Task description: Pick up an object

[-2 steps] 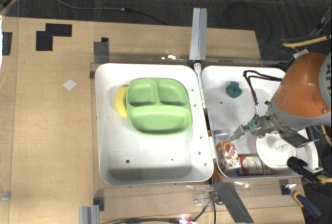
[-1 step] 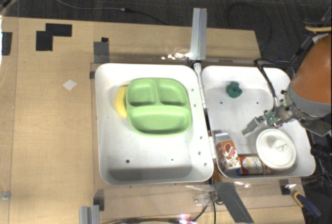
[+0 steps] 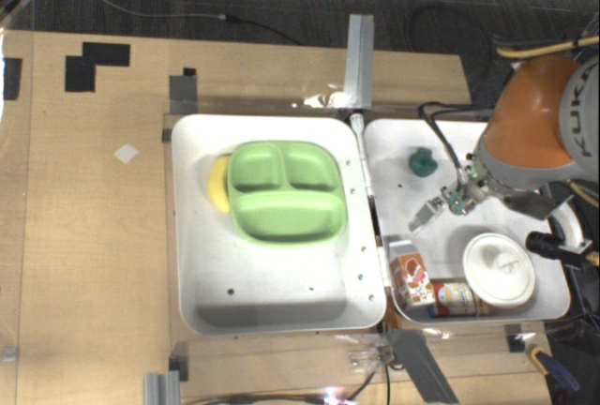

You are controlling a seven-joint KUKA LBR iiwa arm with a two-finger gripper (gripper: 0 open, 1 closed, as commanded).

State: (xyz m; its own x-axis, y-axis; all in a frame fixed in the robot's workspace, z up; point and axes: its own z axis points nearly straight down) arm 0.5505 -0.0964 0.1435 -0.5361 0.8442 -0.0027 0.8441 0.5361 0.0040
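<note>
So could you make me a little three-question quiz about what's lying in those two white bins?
1. True or false: the green divided tray lies in the left bin.
2. What peeks out from under the tray's left edge?
3. The white round container lies: A) beside the tray B) in the right bin C) on the wood.

Key: 1 true. 2 a yellow object. 3 B.
</note>
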